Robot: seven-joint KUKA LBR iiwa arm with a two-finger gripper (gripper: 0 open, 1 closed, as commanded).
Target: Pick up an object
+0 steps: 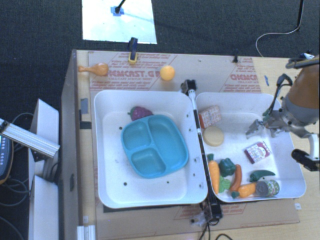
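White right bin holds the candidates clustered at its front edge — carrot, can — while the gripper hangs near the bin's right wall, jaw state unreadable, nothing visibly held.

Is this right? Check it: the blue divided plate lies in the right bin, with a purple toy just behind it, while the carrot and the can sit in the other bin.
Not quite. The camera view shows the blue divided plate in the left bin, not the right one. The purple toy does lie just behind it, and the carrot and the can sit in the other bin, the right one.
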